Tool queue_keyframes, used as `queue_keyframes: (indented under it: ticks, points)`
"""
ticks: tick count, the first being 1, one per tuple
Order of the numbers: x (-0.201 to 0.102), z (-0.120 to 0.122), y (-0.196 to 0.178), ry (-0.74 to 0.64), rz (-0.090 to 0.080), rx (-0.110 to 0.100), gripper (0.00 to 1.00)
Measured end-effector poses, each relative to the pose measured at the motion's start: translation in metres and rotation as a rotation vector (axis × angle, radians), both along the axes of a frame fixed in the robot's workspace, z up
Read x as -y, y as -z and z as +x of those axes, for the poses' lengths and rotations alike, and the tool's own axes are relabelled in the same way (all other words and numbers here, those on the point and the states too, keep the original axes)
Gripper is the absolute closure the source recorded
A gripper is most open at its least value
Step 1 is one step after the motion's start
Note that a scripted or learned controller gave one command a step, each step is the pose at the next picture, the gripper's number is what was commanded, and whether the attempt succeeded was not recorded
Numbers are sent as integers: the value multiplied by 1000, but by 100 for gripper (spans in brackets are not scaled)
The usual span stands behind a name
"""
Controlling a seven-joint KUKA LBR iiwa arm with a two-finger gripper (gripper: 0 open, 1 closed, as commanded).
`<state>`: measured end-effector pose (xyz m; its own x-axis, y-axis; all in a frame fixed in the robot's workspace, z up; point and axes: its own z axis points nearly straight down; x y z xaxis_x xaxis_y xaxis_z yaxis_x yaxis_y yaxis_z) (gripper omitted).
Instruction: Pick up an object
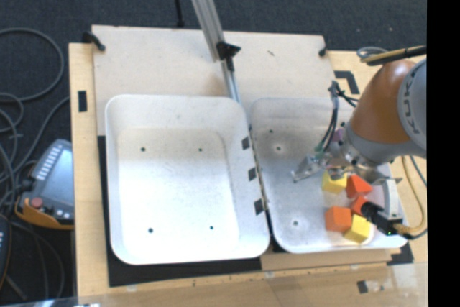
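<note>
Yellow block (333, 182) just beside lowered end effector (310, 167).

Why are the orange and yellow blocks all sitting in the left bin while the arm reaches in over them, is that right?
Not quite. The blocks are in the right bin, not the left bin. The camera view shows the orange blocks and yellow blocks bunched near that bin's near right corner, with the arm reaching in over them.

Overhead, slanted — 2 bins (180, 176) below.
</note>
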<state>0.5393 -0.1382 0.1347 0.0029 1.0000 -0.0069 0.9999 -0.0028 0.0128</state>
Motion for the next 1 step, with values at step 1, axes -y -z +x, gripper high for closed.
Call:
queue_keyframes:
  ticks: [1]
  points:
    - [25,1,11,-7,-5,12,0]
